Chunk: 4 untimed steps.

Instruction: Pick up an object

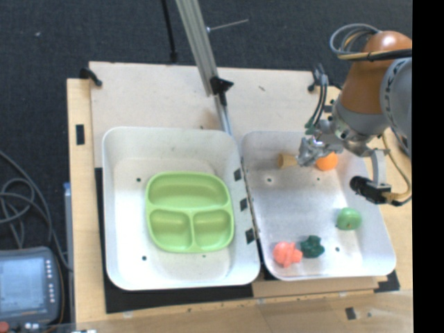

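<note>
My gripper (310, 153) hangs over the far part of the right bin (305, 207). A small tan piece (287, 160) lies just to its left, and an orange object (327, 161) sits right beside it on the right, partly hidden by the gripper. Near the right wall lies a light green object (349, 219). At the front of the bin a pink-orange toy (286, 254) rests next to a dark green toy (313, 246).
The left bin (125, 186) holds a light green divided plate (189, 211). A slanted metal pole (201, 47) rises from between the bins at the back. A monitor (24, 290) stands at the lower left, off the bench.
</note>
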Each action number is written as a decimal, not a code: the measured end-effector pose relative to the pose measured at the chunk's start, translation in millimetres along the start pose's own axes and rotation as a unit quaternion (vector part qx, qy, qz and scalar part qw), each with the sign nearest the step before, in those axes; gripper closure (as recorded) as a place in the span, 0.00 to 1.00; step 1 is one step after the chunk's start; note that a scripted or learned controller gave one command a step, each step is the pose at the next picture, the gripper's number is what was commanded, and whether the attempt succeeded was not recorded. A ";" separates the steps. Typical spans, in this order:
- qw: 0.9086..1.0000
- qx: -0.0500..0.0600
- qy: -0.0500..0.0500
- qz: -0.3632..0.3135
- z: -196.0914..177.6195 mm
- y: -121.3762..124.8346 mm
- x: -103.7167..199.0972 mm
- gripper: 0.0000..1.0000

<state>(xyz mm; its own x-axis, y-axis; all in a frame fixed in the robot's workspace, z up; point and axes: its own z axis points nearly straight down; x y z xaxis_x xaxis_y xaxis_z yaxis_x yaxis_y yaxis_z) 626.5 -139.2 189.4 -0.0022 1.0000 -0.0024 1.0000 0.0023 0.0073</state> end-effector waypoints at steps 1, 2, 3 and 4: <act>1.000 0.000 0.000 0.000 -44.5 1.5 -1.9 1.00; 1.000 0.002 0.002 -0.003 -56.0 10.4 54.9 1.00; 1.000 0.002 0.002 -0.003 -66.1 13.0 108.5 1.00; 1.000 0.004 0.002 -0.003 -67.5 8.9 161.9 1.00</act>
<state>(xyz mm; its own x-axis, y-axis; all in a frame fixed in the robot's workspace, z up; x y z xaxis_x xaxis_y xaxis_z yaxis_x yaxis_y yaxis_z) 634.6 22.8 256.7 -0.0076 1.0000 0.0014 1.0000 0.0076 0.0002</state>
